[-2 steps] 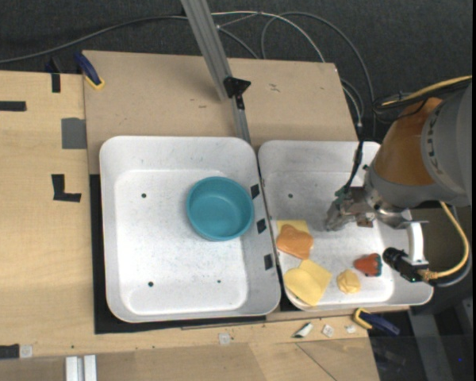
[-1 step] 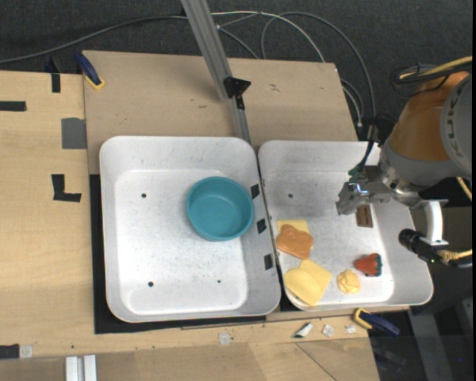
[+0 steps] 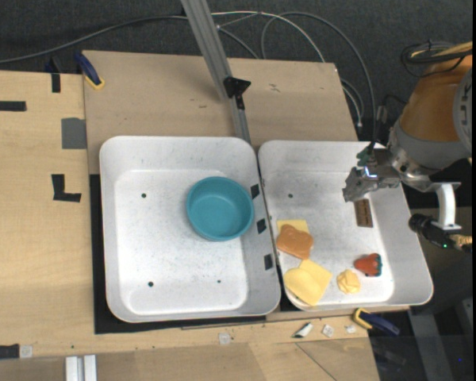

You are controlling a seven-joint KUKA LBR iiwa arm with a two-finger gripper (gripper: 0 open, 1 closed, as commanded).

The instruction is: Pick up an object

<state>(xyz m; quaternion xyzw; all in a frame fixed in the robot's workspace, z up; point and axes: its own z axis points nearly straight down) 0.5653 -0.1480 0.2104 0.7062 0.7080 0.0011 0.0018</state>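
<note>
Left bin: one blue bowl (image 3: 219,207), upright, near the right wall. Right bin: brown block (image 3: 364,213) lying flat by the right side; orange bread piece (image 3: 294,241), yellow wedge (image 3: 308,282), small yellow lump (image 3: 348,281) and red piece (image 3: 368,265) along the front.

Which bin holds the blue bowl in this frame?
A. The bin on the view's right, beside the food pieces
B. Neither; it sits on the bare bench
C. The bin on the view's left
C: the blue bowl sits alone inside the left bin, while the small food pieces lie in the right bin.
</note>
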